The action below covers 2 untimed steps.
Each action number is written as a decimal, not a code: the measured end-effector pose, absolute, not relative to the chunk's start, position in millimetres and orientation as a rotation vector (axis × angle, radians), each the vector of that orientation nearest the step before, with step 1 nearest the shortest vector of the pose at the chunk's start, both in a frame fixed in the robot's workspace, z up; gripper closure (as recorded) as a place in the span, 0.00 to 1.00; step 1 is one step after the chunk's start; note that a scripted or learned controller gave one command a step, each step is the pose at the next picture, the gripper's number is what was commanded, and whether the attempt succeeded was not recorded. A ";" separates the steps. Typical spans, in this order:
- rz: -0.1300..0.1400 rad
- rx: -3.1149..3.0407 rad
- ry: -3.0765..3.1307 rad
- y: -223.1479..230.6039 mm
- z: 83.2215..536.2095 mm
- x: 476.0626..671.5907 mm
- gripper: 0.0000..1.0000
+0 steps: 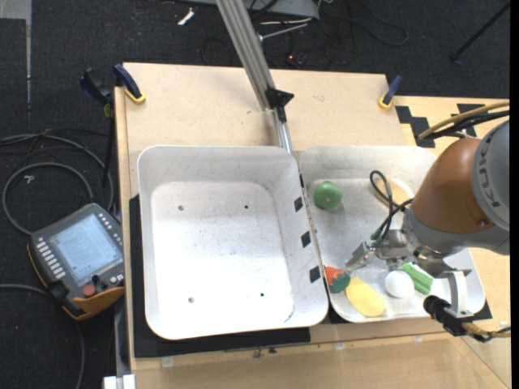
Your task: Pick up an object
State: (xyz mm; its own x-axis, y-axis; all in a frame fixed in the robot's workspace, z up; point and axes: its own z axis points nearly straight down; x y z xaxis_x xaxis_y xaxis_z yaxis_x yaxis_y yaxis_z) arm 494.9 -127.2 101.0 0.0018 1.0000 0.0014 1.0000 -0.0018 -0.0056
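The nearest candidate is the yellow lemon-shaped piece [366, 297], lying in the right bin [349, 162] near its front edge, just below the gripper [362, 255]. It looks like a smooth plastic toy fruit: light, rigid, and likely slippery on its rounded skin. Its long axis runs diagonally, from upper left to lower right in the camera view, with the narrower end toward the front wall. A grasp across the short middle, fingers closing square to that axis, looks the safest bet; pinching the tapered ends could squirt it out.

Touching its left end sits a small orange-and-green toy [336, 279], hard to identify from here, possibly a carrot or a pepper. To its right lies a white ball-like object [398, 284], and just beside that a green block [419, 278]. Farther back in the bin, well apart, a green apple-like ball [328, 194] sits alone.

The gripper hovers over this front cluster, its pale fingers [357, 258] slanting toward the divider between the bins; nothing shows between them, and whether they are spread or closed I cannot tell. The grey arm with its orange band [450, 189] comes in from the right. The left bin [212, 159] lies alongside.
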 end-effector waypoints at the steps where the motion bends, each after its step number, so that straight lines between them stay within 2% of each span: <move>1: -0.001 -2.223 -2.220 -127.4 114.2 496.5 1.00; 2: -0.003 -2.222 -2.226 -129.8 157.0 494.6 1.00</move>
State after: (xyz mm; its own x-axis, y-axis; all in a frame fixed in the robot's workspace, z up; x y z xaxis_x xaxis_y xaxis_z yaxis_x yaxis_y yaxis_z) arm 494.6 -129.8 157.0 -0.0017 1.0000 -0.0011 1.0000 0.0017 0.0038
